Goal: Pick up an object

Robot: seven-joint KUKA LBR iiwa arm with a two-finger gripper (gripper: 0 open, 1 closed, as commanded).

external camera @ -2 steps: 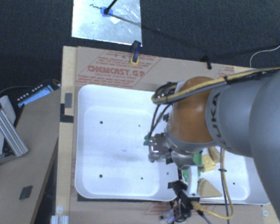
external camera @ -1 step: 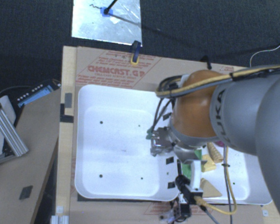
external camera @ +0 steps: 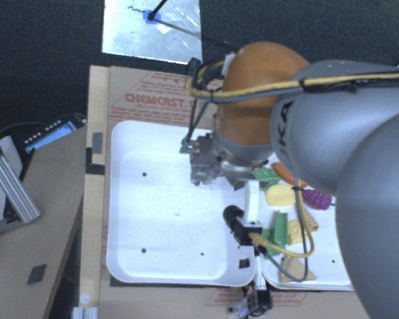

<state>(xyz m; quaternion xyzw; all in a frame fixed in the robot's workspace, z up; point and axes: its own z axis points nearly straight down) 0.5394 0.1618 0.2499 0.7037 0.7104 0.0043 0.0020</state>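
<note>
This is a robotics lab or test cell rather than a home. A big grey industrial arm with an orange band point(external camera: 308, 95) and exposed yellow cabling point(external camera: 297, 225) leans over a bench covered with printed brown cardboard point(external camera: 149, 96). Shallow white plastic bins point(external camera: 125, 184) sit on it. Beyond the bench's left edge are silver aluminium framing bars point(external camera: 5, 181), dark carpet flooring point(external camera: 44, 40) and a square shiny metal plate point(external camera: 152, 21).

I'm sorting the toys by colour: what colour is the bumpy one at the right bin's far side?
Purple: the bumpy toy shows in the camera view, beside a yellow piece.
</note>
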